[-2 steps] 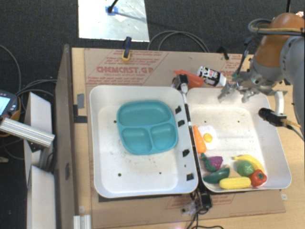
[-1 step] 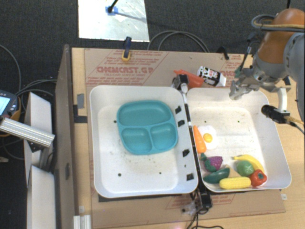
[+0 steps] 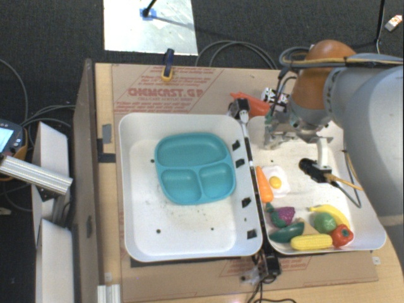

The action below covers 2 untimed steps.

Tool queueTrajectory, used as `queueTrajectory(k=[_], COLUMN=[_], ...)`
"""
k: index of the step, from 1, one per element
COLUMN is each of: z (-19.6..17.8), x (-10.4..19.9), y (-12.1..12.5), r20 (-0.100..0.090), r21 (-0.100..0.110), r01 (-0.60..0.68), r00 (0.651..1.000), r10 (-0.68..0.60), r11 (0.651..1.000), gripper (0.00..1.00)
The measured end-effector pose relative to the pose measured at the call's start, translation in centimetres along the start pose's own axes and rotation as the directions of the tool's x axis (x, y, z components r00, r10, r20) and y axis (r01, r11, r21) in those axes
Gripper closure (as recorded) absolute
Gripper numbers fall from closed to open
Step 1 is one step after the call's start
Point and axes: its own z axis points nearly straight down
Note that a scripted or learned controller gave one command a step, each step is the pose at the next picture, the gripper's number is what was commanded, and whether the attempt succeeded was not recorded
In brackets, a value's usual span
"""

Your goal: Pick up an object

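The gripper hangs low over the right bin's far end (whether it grips anything cannot be told); toy foods sit nearer: fried egg, carrot, corn; the left bin holds a teal tray.

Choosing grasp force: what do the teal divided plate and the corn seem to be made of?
The teal divided plate looks like moulded plastic: uniform colour, soft matte sheen, rounded compartment ridges. The corn seems to be toy plastic, glossy and evenly yellow, though rubbery vinyl is possible.
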Motion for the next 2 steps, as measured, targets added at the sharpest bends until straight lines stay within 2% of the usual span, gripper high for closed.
queueTrajectory(k=[1, 2], z=[-6.5, 0.0], x=[-9.9, -4.5], y=[-0.1, -0.1], r20=[0.004, 0.000], r21=[-0.004, 0.001], r01=[-0.008, 0.000], r00=[1.000, 1.000], r10=[0.008, 0.000], r11=[1.000, 1.000], gripper=[1.00, 1.00])
